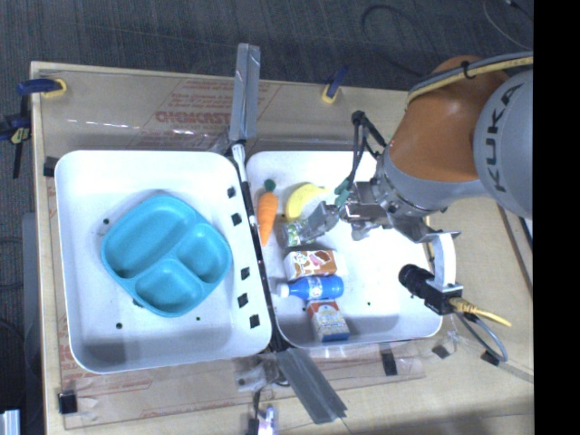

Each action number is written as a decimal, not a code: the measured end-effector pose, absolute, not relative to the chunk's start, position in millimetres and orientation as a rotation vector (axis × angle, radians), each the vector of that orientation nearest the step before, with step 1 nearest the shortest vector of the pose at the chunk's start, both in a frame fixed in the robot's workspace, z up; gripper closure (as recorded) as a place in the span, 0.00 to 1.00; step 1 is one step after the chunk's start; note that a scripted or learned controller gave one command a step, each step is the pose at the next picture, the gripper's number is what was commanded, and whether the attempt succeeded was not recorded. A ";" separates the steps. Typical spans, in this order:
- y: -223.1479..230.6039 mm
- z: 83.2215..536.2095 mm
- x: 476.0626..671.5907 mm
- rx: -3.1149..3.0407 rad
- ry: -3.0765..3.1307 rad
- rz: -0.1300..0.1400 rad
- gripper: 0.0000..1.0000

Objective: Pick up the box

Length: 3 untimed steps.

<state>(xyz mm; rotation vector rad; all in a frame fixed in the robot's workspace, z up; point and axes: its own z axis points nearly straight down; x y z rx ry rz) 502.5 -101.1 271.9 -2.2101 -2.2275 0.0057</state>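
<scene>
Two white bins are sitting side by side on the bench, with dark carpet showing around it. The left bin [82, 333] is holding a blue divided tray [166, 254], nothing to do with this job. All the action is in the right bin [390, 329].

The box [311, 263], a little brown-and-white carton, is lying flat near the middle of the right bin, just beside a blue-and-white bottle [313, 288] below it. Another small carton [328, 322] is sitting near the front wall, and a carrot [267, 214] and a banana [304, 198] are crowding the back left corner.

The gripper [313, 227] is hanging low just above the box on the carrot side, reaching in from the arm [453, 143] on the right. I'm guessing it's lining up for the grab, but honestly the grey metal blurs together there, so I can't tell how it's set.

So progress-wise: nothing is lifted yet. The box is resting on the bin floor, so the actual pinch and lift are both left to do.
</scene>
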 end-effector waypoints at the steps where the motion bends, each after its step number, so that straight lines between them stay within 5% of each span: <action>1: -131.2 123.4 481.0 -2.106 -2.332 -0.001 0.00; 2: -122.5 105.4 487.4 -2.278 -2.219 -0.026 0.00; 3: -128.5 92.4 504.5 -2.061 -2.377 0.000 0.00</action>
